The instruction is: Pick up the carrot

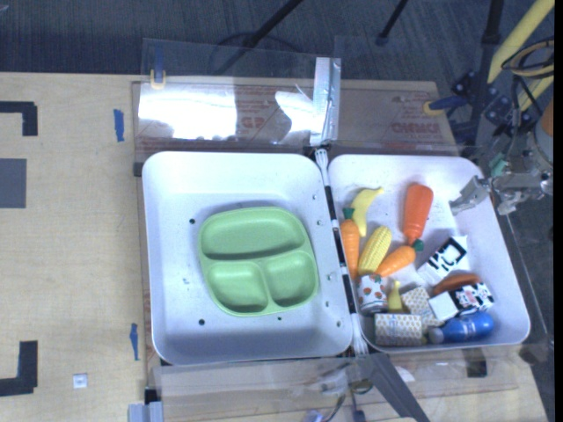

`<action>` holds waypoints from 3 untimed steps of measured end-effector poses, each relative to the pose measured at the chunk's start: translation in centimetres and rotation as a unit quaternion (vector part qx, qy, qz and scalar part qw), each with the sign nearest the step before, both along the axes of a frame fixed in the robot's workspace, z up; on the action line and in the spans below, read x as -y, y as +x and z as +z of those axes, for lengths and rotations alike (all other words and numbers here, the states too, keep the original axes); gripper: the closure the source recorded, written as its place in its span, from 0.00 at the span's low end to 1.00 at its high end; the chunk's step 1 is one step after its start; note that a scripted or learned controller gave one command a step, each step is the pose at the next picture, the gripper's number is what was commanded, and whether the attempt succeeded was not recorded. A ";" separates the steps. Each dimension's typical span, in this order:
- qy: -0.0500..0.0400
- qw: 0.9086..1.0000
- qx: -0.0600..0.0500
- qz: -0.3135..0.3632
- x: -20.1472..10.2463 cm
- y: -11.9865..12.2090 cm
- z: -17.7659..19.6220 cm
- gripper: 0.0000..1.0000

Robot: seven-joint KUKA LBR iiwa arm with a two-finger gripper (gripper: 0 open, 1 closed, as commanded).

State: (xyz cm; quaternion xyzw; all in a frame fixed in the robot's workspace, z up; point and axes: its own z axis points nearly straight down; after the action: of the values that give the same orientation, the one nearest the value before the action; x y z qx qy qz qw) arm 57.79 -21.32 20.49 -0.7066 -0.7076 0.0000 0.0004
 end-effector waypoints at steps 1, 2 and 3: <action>0.000 0.999 0.000 0.037 -4.8 1.7 -6.5 0.00; 0.000 0.998 0.000 0.055 -4.4 1.5 -11.1 0.00; 0.000 0.958 0.000 0.285 -8.6 -0.3 -7.4 0.00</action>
State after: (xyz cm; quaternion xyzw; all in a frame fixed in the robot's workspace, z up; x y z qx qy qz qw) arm 57.44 -12.76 13.07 -0.4752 -0.8799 -0.0004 0.0003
